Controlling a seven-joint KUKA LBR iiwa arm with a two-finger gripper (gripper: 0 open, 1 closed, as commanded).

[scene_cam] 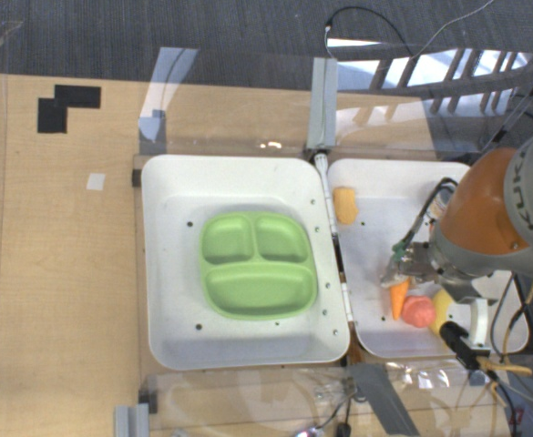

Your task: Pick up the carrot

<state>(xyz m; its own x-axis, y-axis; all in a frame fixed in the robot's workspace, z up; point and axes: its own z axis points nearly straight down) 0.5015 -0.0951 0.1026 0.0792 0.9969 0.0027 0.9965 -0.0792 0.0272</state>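
Robot gripper [410, 271] hangs just above the orange carrot [398, 299] in the right bin [375, 244], seemingly lined up for a grab; finger position impossible to tell

Two bins side by side on the bench [56, 271], with a divided plate [258, 265] in the left bin [170, 244], and in the right bin [375, 244] a bun-like item [345, 205] near the shared wall, the carrot [399, 299] beside a round item [419, 311] toward the front, under the gripper [410, 264].
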